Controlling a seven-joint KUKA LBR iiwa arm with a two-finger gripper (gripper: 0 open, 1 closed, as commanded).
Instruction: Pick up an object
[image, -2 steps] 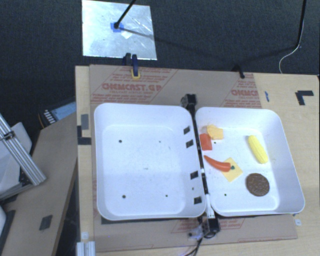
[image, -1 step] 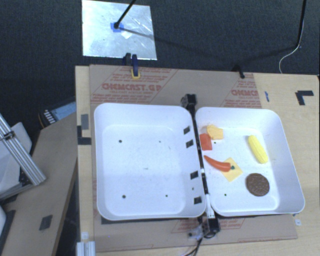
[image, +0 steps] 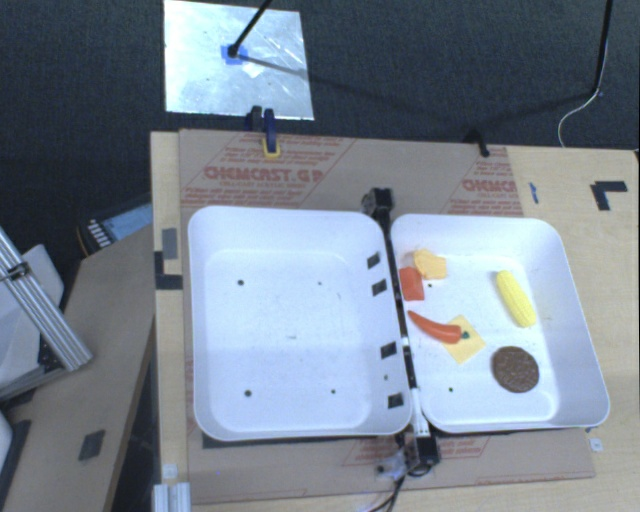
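On the surface (image: 300, 165), the left bin (image: 290, 330) shows nothing but its white floor. The right bin (image: 570, 300) holds all the candidates for picking.

Nearest the divider lies a small red-orange block (image: 411, 284), touching a yellow wedge (image: 431, 264) just behind it. Below them a red chili pepper (image: 436, 326) rests partly on a flat yellow cheese slice (image: 464, 342). Further right, a corn cob (image: 516, 298) lies alone, well apart from the rest, and a round brown patty (image: 515, 369) sits near the front.

These look like light, stiff toy foods, probably smooth and somewhat slippery. The corn cob seems the easiest target: thick, isolated, best pinched across its narrow width at mid-length. The cheese slice and patty lie flat and offer little to grip.

As for the gripper, whether it is open or closed cannot be told.
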